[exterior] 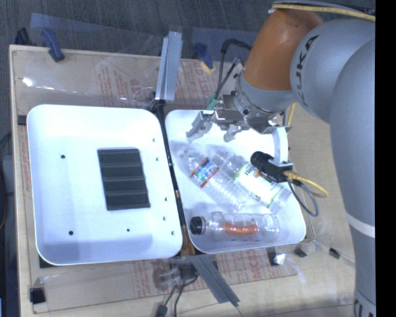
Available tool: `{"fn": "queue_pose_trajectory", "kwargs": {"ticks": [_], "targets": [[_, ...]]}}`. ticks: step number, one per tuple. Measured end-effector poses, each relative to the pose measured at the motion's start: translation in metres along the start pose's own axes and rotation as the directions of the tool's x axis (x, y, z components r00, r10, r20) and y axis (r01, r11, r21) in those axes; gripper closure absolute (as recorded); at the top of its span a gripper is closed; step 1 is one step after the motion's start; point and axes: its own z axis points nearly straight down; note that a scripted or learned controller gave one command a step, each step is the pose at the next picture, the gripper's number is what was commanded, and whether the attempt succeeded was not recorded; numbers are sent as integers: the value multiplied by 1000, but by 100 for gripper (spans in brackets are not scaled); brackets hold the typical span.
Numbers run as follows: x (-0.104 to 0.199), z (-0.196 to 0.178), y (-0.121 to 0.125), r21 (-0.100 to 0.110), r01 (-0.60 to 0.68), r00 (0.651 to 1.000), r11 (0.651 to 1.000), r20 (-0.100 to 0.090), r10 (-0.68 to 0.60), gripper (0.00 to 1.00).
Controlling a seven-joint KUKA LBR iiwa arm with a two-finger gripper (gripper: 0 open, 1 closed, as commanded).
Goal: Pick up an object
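Open and empty, the end effector [214,125] hung over the right bin's [297,233] far end, just above three clear plastic bottles [218,174]. They looked light, slick and squashy; the middle of a bottle's body seemed the safest hold.

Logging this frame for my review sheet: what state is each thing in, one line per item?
gripper: open, holding nothing, over the far end of the right bin.
right bin: holds the clear bottles.
black-capped bottle: lying on its side along the near edge, cap on.
red-labelled bottle: lying flat, diagonal.
green-labelled bottle: lying flat beside it, touching.
left bin: holds one dark ribbed block.
dark ribbed block: lying flat, mid-bin.
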Motion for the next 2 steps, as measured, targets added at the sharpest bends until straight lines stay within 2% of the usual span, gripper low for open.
{"fn": "queue_pose_trajectory", "kwargs": {"ticks": [1,2], "targets": [[-73,143,20,0,94,996,996,0,-94,0],[-86,151,-19,-3,203,979,979,-1,-203,0]]}}
